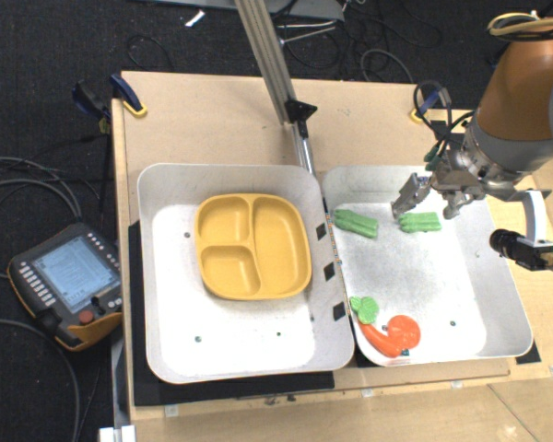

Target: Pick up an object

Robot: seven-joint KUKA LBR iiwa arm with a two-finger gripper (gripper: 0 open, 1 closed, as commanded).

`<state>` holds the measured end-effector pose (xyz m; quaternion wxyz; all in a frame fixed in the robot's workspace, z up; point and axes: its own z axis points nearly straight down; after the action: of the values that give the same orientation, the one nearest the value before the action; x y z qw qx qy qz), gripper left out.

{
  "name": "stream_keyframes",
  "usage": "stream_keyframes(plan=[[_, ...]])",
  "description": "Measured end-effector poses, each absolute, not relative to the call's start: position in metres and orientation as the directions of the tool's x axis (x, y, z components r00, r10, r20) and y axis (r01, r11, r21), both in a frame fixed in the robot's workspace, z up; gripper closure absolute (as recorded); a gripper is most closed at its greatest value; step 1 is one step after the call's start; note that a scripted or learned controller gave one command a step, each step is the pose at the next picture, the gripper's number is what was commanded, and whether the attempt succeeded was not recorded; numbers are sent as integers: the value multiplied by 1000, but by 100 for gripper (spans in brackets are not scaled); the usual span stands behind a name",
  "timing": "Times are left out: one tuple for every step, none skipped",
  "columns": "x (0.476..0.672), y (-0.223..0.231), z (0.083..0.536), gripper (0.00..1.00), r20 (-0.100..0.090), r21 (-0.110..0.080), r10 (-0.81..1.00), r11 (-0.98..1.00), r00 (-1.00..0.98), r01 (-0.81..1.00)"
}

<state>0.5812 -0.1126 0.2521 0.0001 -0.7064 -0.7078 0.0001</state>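
Tan counter (369,109), two white bins, black cable-strewn floor.
Gripper (433,201) fingers spread apart above green piece (419,222), right bin (484,293).

A tan tabletop (212,118) fills mid-frame, bearing two white bins: the left bin (166,339) and the right bin (479,311). At lower left, a teach pendant (66,284) lies on dark floor (37,44) among black cables (18,168). Blue-yellow clamps (124,95) grip the tabletop's upper corners.

Green block (419,222) flat in right bin (498,334)

Wooden bench (369,109), two white bins (166,274)
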Motion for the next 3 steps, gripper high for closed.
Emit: stream_keyframes(plan=[[581,-113,252,0,0,0,1000,1,-1,1000],[589,-118,200,0,0,-5,1000,0,0,1000],[590,-120,156,0,0,-5,1000,0,0,1000]])
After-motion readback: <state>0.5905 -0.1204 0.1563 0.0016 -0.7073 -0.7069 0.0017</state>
